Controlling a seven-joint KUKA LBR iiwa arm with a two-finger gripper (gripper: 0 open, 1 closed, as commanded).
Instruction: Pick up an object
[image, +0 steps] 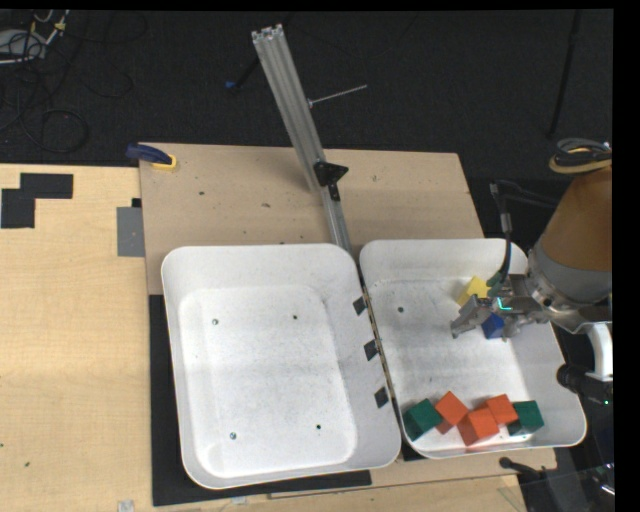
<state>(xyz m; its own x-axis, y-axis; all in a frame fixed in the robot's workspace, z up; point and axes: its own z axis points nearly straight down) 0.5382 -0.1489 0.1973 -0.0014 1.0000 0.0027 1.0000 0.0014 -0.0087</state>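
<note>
A view from above, at a slant, of a wooden bench (420, 180) bearing two shallow white bins side by side. The left bin (190, 290) takes the nine o'clock half of the pair; the right bin (420, 265) takes the three o'clock half.

A grey arm with an orange band (585, 225) reaches in from three o'clock. Its tool (482, 315) sits low in the right bin, toward that bin's three o'clock side. Whether the tool is wide, narrow or holding anything cannot be told; it is small and partly blurred.

A blue block (493, 327) lies just beside the tool tip, at its five o'clock. A yellow block (474, 289) lies just at the tool's twelve o'clock. Contact with either cannot be made out.

At the bin's six o'clock edge sits a tight cluster: a green block (422, 416), an orange block (451, 408), two more orange blocks (488, 418) and a second green block (527, 414).

The step in hand looks like closing on the blue or yellow block. To do it well, the tool likely needs to centre over one block alone, straddle its flat sides, settle fully down, then close before lifting straight up, so the neighbouring block is not nudged away.
</note>
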